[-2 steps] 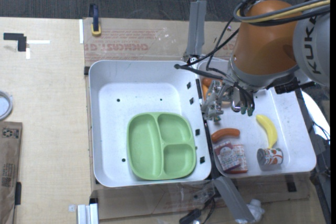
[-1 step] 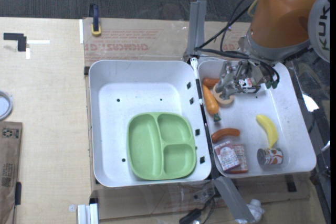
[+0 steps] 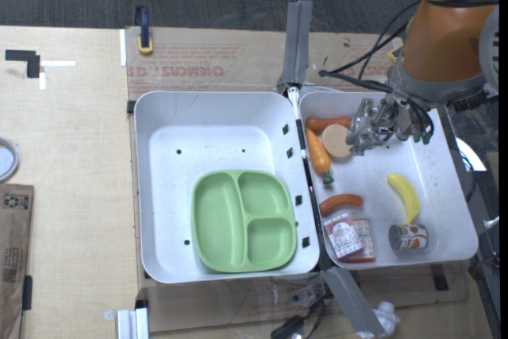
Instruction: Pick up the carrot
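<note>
The carrot lies in the right bin, close to its left wall, with a round tan piece just beside it. It looks light, hard and smooth, so it may slip. Its thick middle looks best to grab. The hand hangs nearby; its opening cannot be told, and nothing shows in it.
</note>
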